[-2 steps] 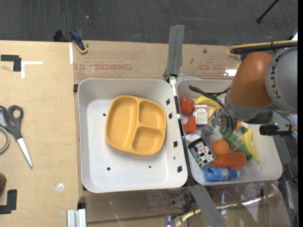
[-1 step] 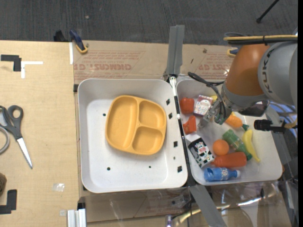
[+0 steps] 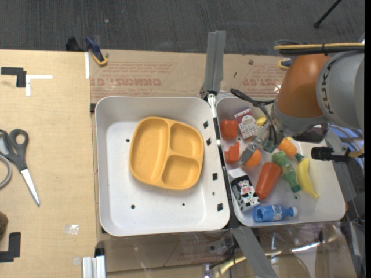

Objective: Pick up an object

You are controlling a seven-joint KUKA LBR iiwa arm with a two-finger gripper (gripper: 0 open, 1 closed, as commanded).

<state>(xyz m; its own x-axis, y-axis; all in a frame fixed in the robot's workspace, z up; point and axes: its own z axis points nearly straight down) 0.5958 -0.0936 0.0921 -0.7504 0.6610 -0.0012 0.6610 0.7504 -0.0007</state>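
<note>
The right bin [image 3: 330,204] holds several small toys. Among them are a red piece [image 3: 229,129], a white printed box [image 3: 247,126], an orange chunk [image 3: 233,153], a red-orange carrot [image 3: 268,179], a green item [image 3: 287,170], a yellow banana [image 3: 306,176], a blue bottle [image 3: 273,213] and a black-and-white block [image 3: 245,191]. My gripper [image 3: 258,146] is low over the middle of this bin, among the toys and just above another orange piece [image 3: 253,158]. The wrist and orange band [image 3: 301,86] cover the bin's far right part. Nothing is visibly lifted.
The left bin [image 3: 110,207] holds a yellow three-compartment plate [image 3: 167,153]. A grey divider bar [image 3: 215,62] runs up between the bins. Scissors [image 3: 20,161] lie on the wooden bench at the far left. A cardboard sheet [image 3: 151,77] lies behind the bins.
</note>
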